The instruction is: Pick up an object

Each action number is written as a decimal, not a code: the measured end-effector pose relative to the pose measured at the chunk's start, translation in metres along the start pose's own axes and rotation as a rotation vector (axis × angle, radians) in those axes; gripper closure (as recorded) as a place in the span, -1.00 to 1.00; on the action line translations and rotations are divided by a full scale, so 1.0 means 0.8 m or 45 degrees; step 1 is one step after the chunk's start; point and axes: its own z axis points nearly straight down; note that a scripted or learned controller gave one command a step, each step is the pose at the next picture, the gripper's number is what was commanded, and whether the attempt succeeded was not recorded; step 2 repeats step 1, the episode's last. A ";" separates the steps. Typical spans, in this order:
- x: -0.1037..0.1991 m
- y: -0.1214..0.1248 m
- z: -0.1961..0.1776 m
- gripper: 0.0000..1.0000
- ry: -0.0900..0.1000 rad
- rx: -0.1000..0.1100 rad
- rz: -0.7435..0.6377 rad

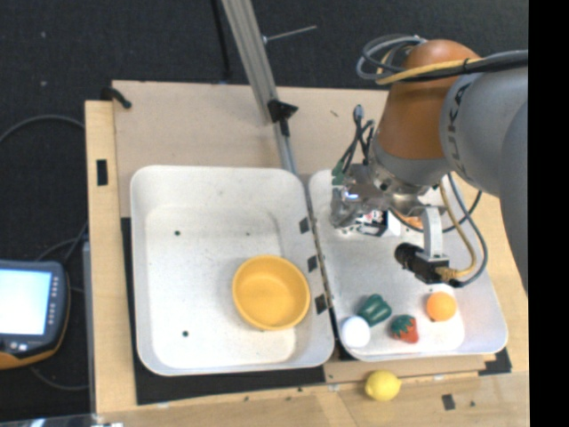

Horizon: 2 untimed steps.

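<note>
Tan bench (191,127) on black floor (107,25)

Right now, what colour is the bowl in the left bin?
Yellow. The bowl shows plainly in the camera view, near the bin's right side.

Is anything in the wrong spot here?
Yes. The yellow lemon lies outside both bins, on the bench in front of the right bin, while the other small toys sit inside that bin.
</note>
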 end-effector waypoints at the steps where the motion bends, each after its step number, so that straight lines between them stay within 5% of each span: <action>1: 0.071 -0.016 0.003 1.00 -0.001 0.003 0.006; 2: 0.071 -0.016 0.003 1.00 -0.001 0.003 0.006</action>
